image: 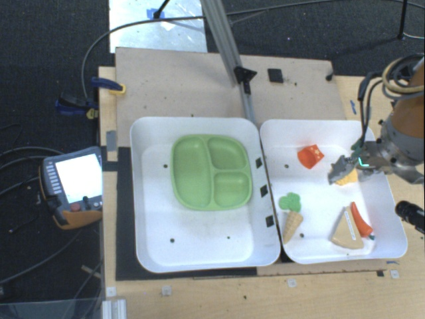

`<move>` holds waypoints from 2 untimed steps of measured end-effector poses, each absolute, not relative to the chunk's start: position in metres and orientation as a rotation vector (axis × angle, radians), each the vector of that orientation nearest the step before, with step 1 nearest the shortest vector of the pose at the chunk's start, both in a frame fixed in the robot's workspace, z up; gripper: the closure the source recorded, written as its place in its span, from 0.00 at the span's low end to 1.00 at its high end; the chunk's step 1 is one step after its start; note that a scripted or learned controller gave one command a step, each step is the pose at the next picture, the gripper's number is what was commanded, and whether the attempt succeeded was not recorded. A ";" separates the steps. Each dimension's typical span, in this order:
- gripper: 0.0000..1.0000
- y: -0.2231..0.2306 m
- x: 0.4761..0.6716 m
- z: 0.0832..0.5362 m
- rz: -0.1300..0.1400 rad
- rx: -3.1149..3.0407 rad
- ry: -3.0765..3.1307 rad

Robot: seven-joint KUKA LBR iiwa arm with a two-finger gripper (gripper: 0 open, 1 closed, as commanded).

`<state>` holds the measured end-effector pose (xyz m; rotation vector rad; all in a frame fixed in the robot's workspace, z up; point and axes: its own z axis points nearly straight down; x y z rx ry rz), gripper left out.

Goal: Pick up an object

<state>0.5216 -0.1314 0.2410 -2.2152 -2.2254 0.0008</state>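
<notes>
Low over the right bin [312, 260], at its far right side: gripper [340, 172], hanging from the grey arm [400, 153] that reaches in from the right. Apart or together, impossible to tell from this slant. Directly beneath, or pressed against it: a small yellow piece [348, 179], partly hidden by the tool, so grasped or merely covered cannot be said.

Just up and left, apart from the yellow piece: an orange-red piece [310, 156]. Farther toward the near edge: a toy cone with a green top [291, 216], and beside the right wall a tan wedge [346, 232] with a red strip [362, 220] along its side. Across the divider, in the left bin [199, 251]: a green divided plate [212, 173], well apart from the action.

Likely target, judging by position: the yellow piece. Risks from here:
- closing off-centre on so small a piece and squeezing it out sideways
- coming down too shallow and lifting away with nothing
- pinning it flat against the bin floor instead of gripping it
- nudging it toward the right wall, where a second try would be cramped
</notes>
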 end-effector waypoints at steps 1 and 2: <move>0.00 -0.131 0.522 0.242 -0.002 -2.217 -2.228; 0.00 -0.125 0.525 0.185 -0.002 -2.221 -2.225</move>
